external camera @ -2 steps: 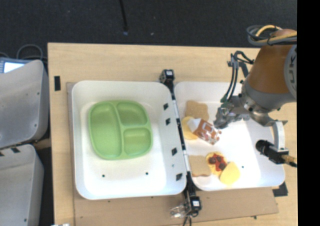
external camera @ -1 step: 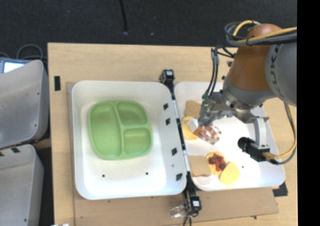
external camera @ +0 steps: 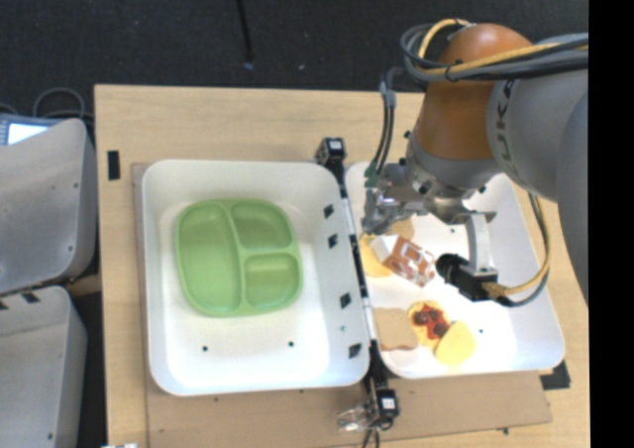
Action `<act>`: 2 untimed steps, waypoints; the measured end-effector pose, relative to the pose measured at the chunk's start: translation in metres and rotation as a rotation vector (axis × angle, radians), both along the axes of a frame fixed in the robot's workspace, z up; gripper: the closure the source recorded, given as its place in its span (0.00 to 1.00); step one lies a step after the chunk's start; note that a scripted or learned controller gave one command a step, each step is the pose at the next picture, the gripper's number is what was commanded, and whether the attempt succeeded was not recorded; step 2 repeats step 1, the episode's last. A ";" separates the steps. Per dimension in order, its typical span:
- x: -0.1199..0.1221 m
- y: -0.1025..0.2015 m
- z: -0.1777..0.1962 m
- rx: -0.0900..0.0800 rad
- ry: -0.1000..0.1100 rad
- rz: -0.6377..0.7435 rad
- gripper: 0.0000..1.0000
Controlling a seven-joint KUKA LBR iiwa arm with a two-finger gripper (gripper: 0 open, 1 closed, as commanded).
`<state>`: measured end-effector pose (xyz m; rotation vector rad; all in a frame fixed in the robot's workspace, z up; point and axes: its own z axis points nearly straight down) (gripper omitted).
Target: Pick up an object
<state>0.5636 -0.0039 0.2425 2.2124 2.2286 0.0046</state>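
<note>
Just right of the divider (external camera: 355, 258), under the gripper (external camera: 388, 220) whose jaw state I cannot tell, lies a wrapped snack (external camera: 408, 259), likely light, crinkly and slippery, best pinched across its narrow middle.

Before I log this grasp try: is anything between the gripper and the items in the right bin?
Nothing visible does. The gripper hangs directly over the yellow piece and clear-wrapped item in the right bin.
</note>
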 end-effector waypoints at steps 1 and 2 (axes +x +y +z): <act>0.011 0.056 0.009 0.001 0.000 0.001 1.00; 0.011 0.056 0.009 0.001 0.000 0.001 1.00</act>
